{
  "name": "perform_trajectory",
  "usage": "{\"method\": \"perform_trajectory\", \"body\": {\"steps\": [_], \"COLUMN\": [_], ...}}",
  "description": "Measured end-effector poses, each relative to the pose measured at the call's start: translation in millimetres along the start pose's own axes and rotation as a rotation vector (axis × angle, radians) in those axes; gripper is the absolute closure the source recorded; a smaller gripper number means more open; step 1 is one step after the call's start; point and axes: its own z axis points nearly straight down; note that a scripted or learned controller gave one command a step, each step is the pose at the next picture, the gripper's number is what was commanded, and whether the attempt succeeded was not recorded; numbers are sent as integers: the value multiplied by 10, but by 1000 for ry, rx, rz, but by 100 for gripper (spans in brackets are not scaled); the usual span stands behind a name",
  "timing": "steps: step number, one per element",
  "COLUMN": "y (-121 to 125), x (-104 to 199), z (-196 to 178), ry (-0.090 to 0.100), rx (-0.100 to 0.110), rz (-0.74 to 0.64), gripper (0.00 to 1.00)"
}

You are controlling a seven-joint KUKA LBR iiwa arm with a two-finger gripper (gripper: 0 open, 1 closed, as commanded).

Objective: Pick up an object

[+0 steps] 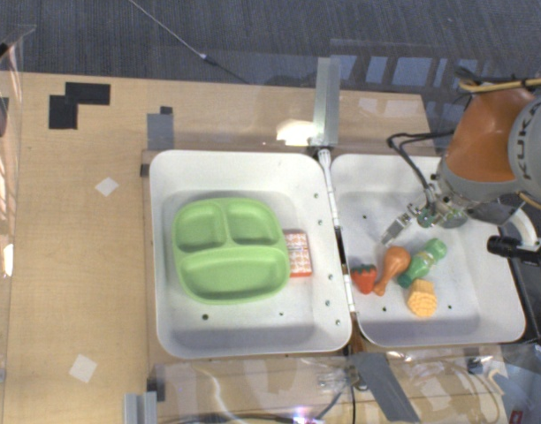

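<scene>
In the right bin [483, 321] lie several toy foods close together: a red strawberry [364, 278], a brown drumstick [392, 266], a green bottle-shaped piece [425, 261] and a yellow corn cob [421, 301]. My gripper [410, 220] hangs over this bin, just above and behind the drumstick and the green piece. Its fingers are spread apart and hold nothing. The grey arm with its orange band [487, 140] reaches in from the right.
The left bin [164, 325] holds a green divided plate [230, 249] and a small red-and-white box [296, 253] against the plate's right side. A metal divider [327, 104] stands behind the two bins. A cable [410, 153] loops near the wrist.
</scene>
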Motion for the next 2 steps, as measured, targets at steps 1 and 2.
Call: {"method": "perform_trajectory", "body": {"steps": [1, 2], "y": [677, 808], "x": [33, 16], "z": [29, 31], "ry": [-1, 7], "rx": [-1, 6], "rz": [125, 365], "gripper": [0, 0]}}
